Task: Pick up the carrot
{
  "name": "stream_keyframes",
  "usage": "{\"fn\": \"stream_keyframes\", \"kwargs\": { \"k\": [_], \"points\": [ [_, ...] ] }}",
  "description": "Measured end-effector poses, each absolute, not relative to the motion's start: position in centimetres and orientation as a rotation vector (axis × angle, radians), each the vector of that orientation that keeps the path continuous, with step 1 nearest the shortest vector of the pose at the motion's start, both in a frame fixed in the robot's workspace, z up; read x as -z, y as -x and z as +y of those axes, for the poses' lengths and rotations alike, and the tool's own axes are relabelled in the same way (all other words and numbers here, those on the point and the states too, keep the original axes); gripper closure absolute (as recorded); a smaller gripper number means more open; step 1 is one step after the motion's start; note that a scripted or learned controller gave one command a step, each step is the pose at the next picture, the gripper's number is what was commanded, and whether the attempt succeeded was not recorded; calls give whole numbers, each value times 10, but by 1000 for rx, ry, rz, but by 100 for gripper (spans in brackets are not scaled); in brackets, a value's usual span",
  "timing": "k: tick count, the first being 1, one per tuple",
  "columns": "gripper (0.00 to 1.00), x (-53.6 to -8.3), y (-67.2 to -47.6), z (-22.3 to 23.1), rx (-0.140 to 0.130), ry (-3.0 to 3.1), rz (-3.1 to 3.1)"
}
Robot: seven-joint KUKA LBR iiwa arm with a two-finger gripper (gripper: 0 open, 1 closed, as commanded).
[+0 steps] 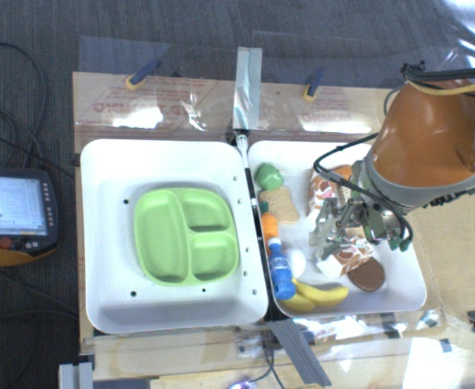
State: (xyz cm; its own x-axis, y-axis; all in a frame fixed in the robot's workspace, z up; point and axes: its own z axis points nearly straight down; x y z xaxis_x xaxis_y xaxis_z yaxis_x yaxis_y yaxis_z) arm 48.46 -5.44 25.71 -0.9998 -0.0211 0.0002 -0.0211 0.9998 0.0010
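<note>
Looming closest to the lens, the arm (432, 136) reaches over the right bin (412, 294), and its end effector (344, 232) hangs low among the clutter near the bin's middle. I cannot tell whether it is apart or together; nothing shows plainly gripped in it.

The carrot (342, 172) looks to me like the small orange piece toward the bin's far edge, tucked against a red-and-white packet (325, 191) and partly under a black cable. I'm not certain, since another orange bit (269, 227) sits by the bin's left wall on top of a blue bottle (281, 274) and reads more like its cap.

If it is a toy carrot, I'd expect it to be light, stiff and a little slick, likely to roll or squirt out of a pinch. Taking it across the thicker middle, square to its length, seems safest. The packet touching it could get caught too.
</note>
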Motion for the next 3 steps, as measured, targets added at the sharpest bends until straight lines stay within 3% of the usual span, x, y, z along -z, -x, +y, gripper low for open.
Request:
{"fn": "stream_keyframes", "kwargs": {
  "k": [1, 2, 3],
  "points": [
    [100, -222, -484, -39, 0, -290, -3126],
    [100, -297, -554, -68, -1, 222, -3139],
    [100, -349, -540, -77, -3, -457, -3115]
  ]
}}
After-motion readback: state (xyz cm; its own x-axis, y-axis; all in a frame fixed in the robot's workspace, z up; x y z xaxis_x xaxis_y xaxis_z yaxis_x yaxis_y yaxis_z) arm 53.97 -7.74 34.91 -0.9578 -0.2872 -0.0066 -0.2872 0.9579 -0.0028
